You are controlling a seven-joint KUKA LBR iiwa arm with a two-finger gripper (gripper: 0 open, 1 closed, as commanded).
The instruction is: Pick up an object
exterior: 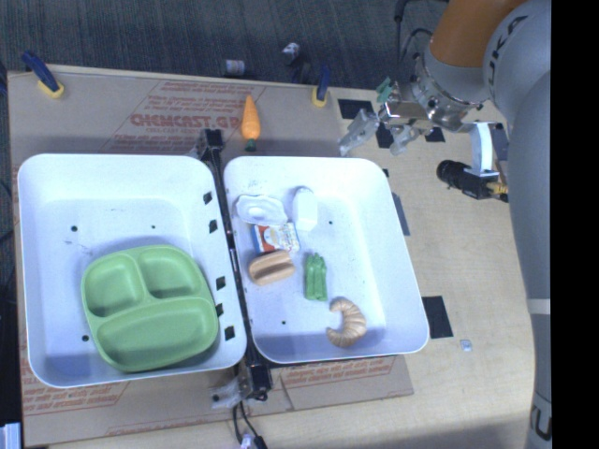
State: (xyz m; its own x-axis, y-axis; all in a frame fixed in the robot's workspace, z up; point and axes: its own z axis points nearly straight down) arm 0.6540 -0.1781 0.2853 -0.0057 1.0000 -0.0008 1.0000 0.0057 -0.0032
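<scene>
The right bin point(398, 279) holds several small items: a white oval piece point(304, 208), a white crumpled piece point(254, 208), a red-and-white packet point(275, 238), a hot dog bun point(271, 269), a green pepper-like toy point(315, 277) and a croissant point(348, 322). My gripper point(369, 135) hangs above the bench just past that bin's far right corner, apart from every item. Its fingers are spread open and nothing sits between them.
In the left bin point(56, 185) lies a green divided plate point(150, 307). An orange carrot toy point(250, 118) rests on the cardboard behind the bins. Clamps point(43, 75) hold the cardboard's far edge. A black divider point(223, 241) runs between the bins.
</scene>
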